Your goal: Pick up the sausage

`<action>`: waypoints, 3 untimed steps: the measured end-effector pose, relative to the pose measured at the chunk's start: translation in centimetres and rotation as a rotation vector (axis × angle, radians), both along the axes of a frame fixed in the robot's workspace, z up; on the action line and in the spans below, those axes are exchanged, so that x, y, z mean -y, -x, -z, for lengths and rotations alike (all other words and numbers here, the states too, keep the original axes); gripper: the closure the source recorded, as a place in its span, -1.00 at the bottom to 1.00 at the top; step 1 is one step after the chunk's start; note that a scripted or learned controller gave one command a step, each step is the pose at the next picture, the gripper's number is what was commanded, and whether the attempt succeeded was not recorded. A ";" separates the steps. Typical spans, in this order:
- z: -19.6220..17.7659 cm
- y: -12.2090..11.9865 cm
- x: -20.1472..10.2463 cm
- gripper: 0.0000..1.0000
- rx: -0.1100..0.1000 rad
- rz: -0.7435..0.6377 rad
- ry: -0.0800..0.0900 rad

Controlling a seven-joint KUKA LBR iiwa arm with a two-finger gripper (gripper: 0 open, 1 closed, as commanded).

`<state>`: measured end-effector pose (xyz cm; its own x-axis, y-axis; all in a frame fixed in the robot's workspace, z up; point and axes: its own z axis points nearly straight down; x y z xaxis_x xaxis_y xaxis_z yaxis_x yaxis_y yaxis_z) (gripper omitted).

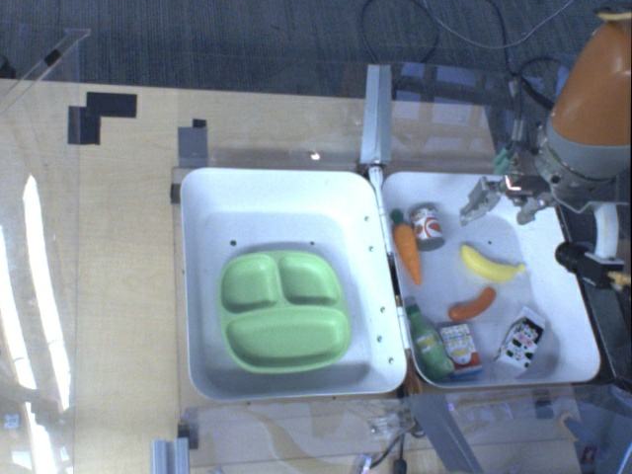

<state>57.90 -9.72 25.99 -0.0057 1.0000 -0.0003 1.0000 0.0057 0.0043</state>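
I am looking down on the desk (pixel 118 265) and seeing the tool (pixel 502 203) hanging over the upper part of the right bin (pixel 583 363), its two fingers (pixel 478 201) spread apart and gripping nothing. The sausage (pixel 472 305) is lying loose on the bin floor, well below the tool and angled up toward the right. Just above it a banana (pixel 492 264) is resting, and between that and the bin's left wall a small can (pixel 426 224) is standing. A carrot (pixel 406 252) is lying along that left wall, with a green bottle (pixel 429 343) below it and a small carton (pixel 460 349) beside the bottle. A black and white box (pixel 521 341) is sitting near the lower right corner. In the left bin (pixel 197 205) a green divided plate (pixel 284 310) is lying flat.
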 end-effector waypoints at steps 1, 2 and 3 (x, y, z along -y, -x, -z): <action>12.4 4.8 2.5 -1.00 -0.001 -0.332 0.001; 17.0 5.8 3.5 -1.00 0.010 -0.422 0.004; 14.8 4.7 3.9 -1.00 0.001 -0.368 0.002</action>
<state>53.22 -13.61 11.15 -0.3647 0.9311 -0.0025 0.9311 0.3647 0.0052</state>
